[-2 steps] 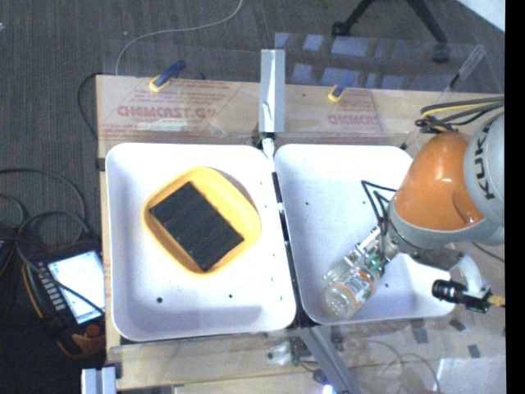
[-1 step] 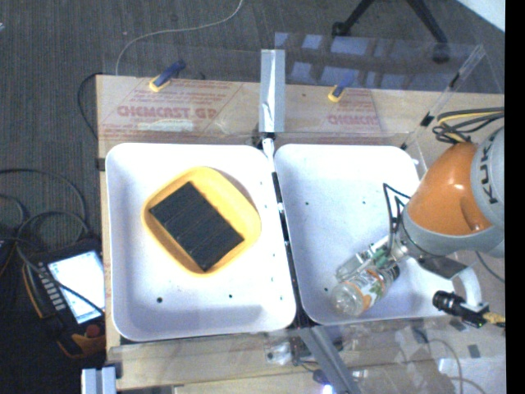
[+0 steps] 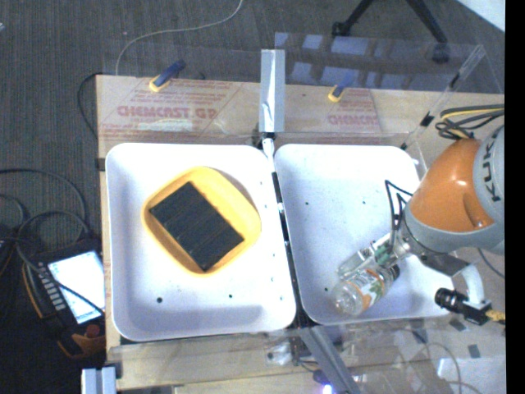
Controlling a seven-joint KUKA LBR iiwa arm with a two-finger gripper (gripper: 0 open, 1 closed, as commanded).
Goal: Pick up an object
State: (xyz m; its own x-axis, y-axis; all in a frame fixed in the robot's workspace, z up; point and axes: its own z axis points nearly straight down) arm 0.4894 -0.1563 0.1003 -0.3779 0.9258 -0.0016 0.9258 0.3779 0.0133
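- The tabletop [image 3: 176,109] carries two shallow white bins side by side; the left bin [image 3: 131,302] and the right bin [image 3: 328,179] meet along a central seam
- In the left bin lies a yellow dish [image 3: 246,212], set at a slant; a dark ribbed rectangular pad [image 3: 197,224] rests inside it, covering most of its floor
- In the right bin a clear plastic bottle [image 3: 354,295] lies on its side near the front wall, toward the bin's right half; it shows orange and green markings along its body
- The arm [image 3: 451,199] reaches in over the right bin's right edge, its orange band broad and its grey wrist below
- The gripper [image 3: 384,257] sits low at the upper end of the bottle, touching or just above it; whether its tips are apart or closed cannot be told, as they blend into the clear plastic
- Beyond the tabletop's left side a handheld screen unit [image 3: 70,290] lies on the dark floor among cables
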